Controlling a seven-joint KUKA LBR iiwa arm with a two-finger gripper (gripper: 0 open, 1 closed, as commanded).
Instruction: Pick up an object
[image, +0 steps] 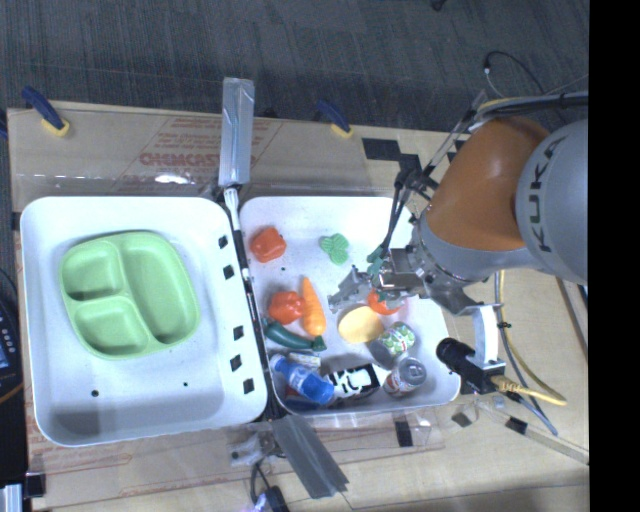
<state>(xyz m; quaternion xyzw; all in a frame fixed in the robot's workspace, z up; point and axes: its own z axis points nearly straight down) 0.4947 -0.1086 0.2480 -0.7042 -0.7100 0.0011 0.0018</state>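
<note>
The right bin (300, 215) holds several toy foods: a red-orange piece (266, 243) at the back left, a green piece (335, 245), a red pepper (284, 306) beside an orange carrot (313, 306), a yellow lemon-like piece (359, 324), a green-and-white ball (397, 340), a can (407, 376), a blue bottle (303, 381) and a dark green item (291, 339). My gripper (372, 285) hangs low over the bin's right half, just above the yellow piece and a small orange-red object (383, 302). The arm's wrist covers the fingers.
The left bin (40, 300) holds a green divided tray (126, 293). A black-and-white object (350, 379) lies at the right bin's front. Cables and the arm's body (500, 200) fill the space right of the bins. A grey metal bar (236, 125) stands between the bins at the back.
</note>
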